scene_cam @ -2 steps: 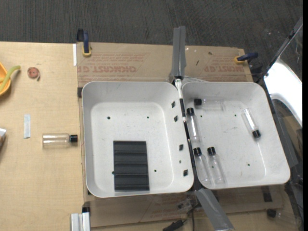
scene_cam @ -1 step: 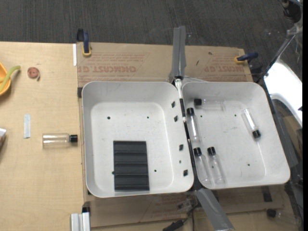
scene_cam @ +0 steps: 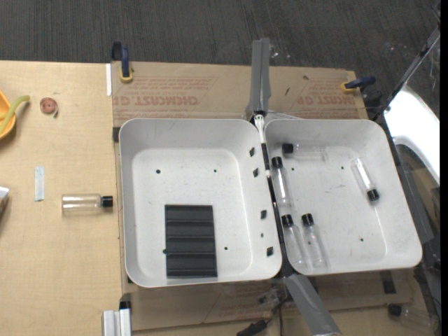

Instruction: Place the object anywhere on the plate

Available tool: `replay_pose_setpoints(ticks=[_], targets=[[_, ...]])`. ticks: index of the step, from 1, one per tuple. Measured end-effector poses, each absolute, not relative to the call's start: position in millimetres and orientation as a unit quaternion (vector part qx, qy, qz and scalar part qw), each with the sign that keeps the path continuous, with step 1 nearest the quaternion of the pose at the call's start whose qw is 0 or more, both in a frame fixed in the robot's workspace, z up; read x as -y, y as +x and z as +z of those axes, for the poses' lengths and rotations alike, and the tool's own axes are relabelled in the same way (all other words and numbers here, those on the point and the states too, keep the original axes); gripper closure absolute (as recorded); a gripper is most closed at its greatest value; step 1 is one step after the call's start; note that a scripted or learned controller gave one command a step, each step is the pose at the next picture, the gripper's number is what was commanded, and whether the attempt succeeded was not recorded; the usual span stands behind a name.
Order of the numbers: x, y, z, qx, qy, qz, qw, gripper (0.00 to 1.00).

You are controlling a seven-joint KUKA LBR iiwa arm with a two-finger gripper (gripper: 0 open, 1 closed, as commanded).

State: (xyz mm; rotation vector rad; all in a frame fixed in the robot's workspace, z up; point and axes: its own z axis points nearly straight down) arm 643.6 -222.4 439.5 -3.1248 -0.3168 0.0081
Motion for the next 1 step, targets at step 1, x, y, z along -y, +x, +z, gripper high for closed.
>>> replay_pose_setpoints(ticks=[1], targets=[[218.4,561.1,440.1,0.099,-0.995,0.0027,0.001,0.0]])
